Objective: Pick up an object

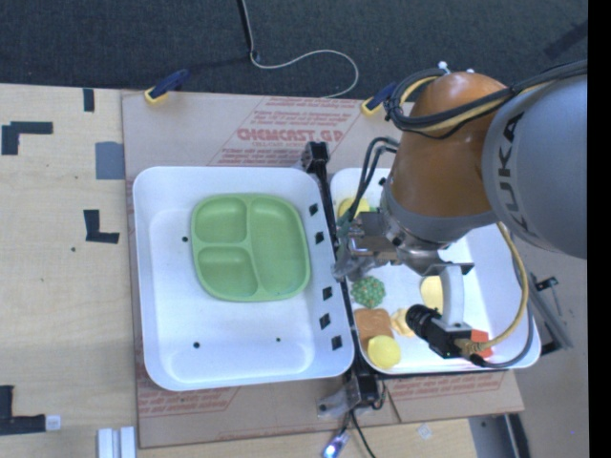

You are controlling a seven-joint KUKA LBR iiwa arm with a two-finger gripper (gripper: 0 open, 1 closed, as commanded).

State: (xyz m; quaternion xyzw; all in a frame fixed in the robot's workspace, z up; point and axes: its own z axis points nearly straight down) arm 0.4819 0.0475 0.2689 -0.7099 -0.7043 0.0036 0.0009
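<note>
A: The pincer (361,260) sits low in the right bin (496,256) above the green leafy toy (368,290); I can't tell its opening or any hold.

B: It may clip the divider. One green plate (251,247) left; roughly four toys right.

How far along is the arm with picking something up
Done: the arm's gripper is down in the right bin, above the small green object. In hand: nothing visibly held. Left: grasp and lift an item; the yellow ball and brown piece lie in that bin. The green plate sits in the left bin.
</note>
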